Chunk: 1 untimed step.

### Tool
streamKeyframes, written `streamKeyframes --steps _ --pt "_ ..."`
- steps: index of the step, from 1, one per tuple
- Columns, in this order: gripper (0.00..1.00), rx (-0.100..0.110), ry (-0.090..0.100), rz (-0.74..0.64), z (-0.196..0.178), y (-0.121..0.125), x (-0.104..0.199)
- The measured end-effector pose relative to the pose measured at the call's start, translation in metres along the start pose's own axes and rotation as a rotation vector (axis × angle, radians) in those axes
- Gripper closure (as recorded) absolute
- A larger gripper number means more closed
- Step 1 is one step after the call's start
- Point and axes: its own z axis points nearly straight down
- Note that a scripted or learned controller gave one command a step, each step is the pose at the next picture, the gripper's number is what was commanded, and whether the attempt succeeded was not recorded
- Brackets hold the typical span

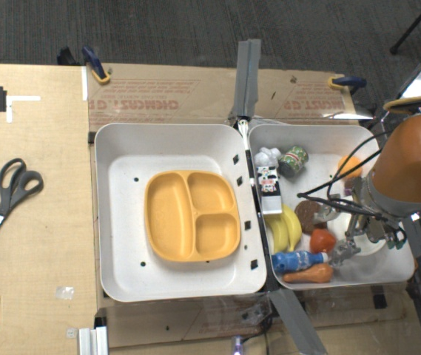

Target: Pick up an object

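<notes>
- The arm [410, 161] comes in from the right and hangs over the right bin [395, 272], its orange band sitting big and round above the wrist.
- The pincer [347, 246] is down low in that bin, near the front, right beside the pile of stuff. Honestly can't tell if it's apart or together, there's a tangle of black cables and metal bits in the way.
- Nothing I can see is caught in it.
- The right bin is where all the pickable things are: a banana [285, 229] along the left wall, a red ball-ish thing [322, 239] just next to the pincer, a brown round lump [310, 213] behind that.
- At the front of the same bin there's a blue bottle [297, 260] lying on its side and an orange carrot-looking thing [308, 274] touching it, just in front.
- Further back: a green can [294, 161] tilted over, a small white thing [268, 156] beside it, and a white box with black print [268, 187] running along the divider.
- The left bin [114, 220] holds a yellow divided plate [192, 215] with three compartments, sitting flat in the middle.
- Out on the table [32, 220] to the left, well apart from both bins, lies a pair of scissors [9, 194] with black handles.
</notes>
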Motion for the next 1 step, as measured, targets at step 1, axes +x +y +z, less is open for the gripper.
streamKeyframes --steps 1 --pt "0.0 0.001 0.003 0.032 -0.0302 -0.0738 -0.0643"
